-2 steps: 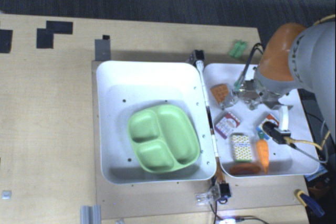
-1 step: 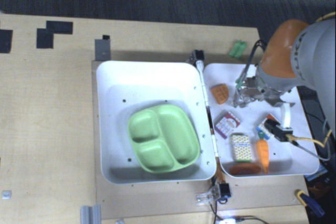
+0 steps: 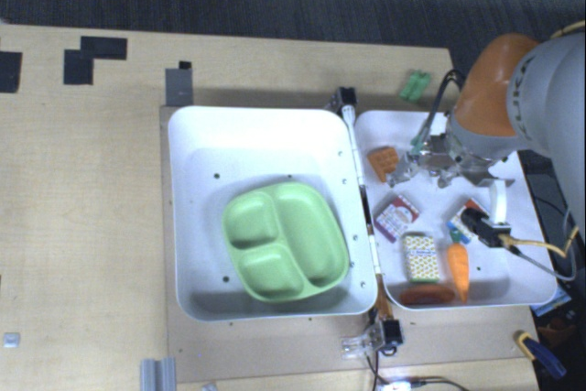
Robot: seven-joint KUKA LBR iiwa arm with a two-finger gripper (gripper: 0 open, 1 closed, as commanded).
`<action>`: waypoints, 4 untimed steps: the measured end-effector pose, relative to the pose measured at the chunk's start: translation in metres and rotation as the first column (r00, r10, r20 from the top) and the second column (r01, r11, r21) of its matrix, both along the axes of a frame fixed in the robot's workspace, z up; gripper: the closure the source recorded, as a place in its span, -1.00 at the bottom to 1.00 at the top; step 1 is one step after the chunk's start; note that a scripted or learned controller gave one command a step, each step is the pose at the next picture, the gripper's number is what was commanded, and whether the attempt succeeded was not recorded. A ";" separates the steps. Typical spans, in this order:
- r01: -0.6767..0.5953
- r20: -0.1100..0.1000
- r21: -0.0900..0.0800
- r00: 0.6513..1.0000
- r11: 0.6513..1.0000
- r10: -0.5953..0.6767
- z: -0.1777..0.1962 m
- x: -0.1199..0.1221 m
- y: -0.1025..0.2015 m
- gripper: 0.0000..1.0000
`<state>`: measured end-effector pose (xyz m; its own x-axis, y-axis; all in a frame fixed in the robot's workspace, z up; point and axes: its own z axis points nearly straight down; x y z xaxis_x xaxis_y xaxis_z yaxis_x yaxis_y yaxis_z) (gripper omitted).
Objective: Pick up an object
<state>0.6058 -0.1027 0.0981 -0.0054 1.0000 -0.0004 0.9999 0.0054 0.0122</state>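
Arm (image 3: 513,101) low over right bin (image 3: 526,288)

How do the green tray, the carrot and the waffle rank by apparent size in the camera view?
1. Green tray, by far the largest.
2. Carrot and waffle look about alike; I would not rank them.

Arm (image 3: 526,105) reaching from right, wrist angled down.

Grey arm (image 3: 549,96), orange band (image 3: 490,87), black cable, metal hand (image 3: 438,168).
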 end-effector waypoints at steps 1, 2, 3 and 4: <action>0.000 -0.007 0.001 1.000 1.000 0.000 -0.012 0.019 0.021 -1.00; -0.003 0.000 0.001 1.000 1.000 0.003 0.000 0.021 0.022 1.00; 0.003 -0.008 -0.002 1.000 1.000 -0.003 -0.012 0.052 -0.095 1.00; 0.001 -0.008 -0.001 1.000 1.000 -0.001 -0.012 0.053 -0.093 -1.00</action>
<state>0.6585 -0.1957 0.0857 -0.0045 1.0000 -0.0010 1.0000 0.0045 0.0044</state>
